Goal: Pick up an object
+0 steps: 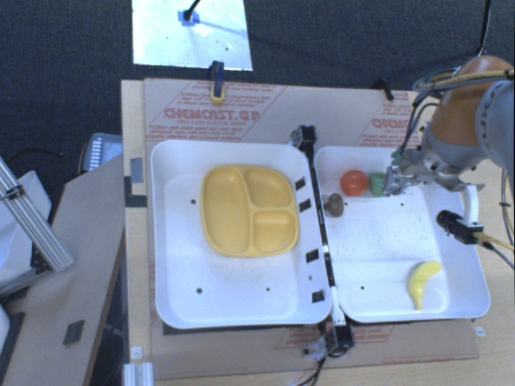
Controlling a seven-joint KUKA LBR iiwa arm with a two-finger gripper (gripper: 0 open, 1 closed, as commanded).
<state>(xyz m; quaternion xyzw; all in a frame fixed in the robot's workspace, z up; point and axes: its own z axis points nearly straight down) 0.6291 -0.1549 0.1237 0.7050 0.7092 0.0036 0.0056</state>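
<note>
In the right bin a red-orange ball lies near the back, with a small green object touching its right side. A brown round piece rests near the bin's left wall. A yellow banana lies at the front right. My gripper hangs low at the back of the right bin, just right of the green object and close against it. The arm's body hides the fingers.
The left bin holds a yellow divided plate. A black divider with clips runs between the bins. The arm with its cables covers the right bin's back right corner.
</note>
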